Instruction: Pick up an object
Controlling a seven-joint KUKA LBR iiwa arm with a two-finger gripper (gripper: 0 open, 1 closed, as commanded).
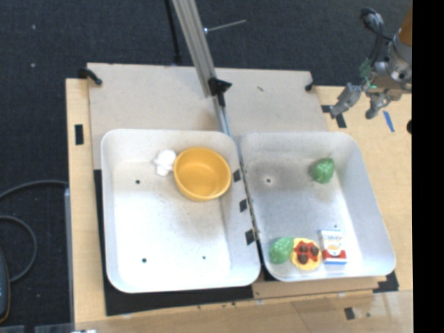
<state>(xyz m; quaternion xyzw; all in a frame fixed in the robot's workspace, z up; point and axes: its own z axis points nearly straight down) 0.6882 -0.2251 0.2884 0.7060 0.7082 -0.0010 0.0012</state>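
A dark carpeted floor (41,33) is seen around a tan bench (291,89), on which 2 white bins are set side by side. In the left bin (166,255) a yellow bowl (202,173) is parked touching a small white lump (164,161). In the right bin (361,214) a green ball (322,170) is left alone, well apart from a green blob (281,249), a red-and-yellow thing (306,253) and a small carton (334,246), too blurry to be identified. The gripper (362,103), fingers spread with nothing between, is hung off beyond the right bin's far corner.
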